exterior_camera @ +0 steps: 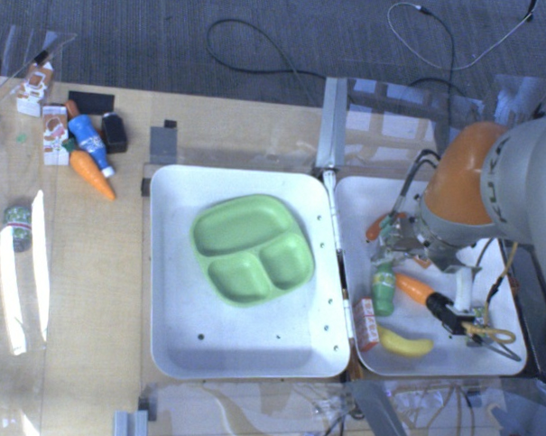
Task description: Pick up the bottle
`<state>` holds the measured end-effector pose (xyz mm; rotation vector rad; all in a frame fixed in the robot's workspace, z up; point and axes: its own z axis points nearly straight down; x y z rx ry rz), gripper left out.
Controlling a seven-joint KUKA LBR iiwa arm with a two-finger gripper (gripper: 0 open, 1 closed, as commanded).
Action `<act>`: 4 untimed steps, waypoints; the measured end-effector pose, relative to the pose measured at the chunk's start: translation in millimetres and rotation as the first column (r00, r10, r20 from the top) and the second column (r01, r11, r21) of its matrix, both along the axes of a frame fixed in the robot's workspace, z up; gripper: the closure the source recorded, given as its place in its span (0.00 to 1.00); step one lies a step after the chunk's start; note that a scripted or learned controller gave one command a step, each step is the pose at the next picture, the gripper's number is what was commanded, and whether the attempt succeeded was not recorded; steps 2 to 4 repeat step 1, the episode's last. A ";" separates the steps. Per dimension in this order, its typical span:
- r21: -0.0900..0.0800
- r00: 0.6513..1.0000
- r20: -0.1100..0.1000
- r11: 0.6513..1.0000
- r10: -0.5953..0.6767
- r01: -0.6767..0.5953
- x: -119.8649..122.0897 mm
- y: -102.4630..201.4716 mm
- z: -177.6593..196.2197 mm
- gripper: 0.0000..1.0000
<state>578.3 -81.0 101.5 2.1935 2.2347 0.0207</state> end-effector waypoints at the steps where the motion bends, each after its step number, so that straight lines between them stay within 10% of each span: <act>1: -0.001 0.989 -0.012 0.989 -0.150 0.150 -33.8 24.6 83.9 1.00; 4: -0.001 0.989 -0.012 0.989 -0.150 0.150 -33.8 24.6 83.9 1.00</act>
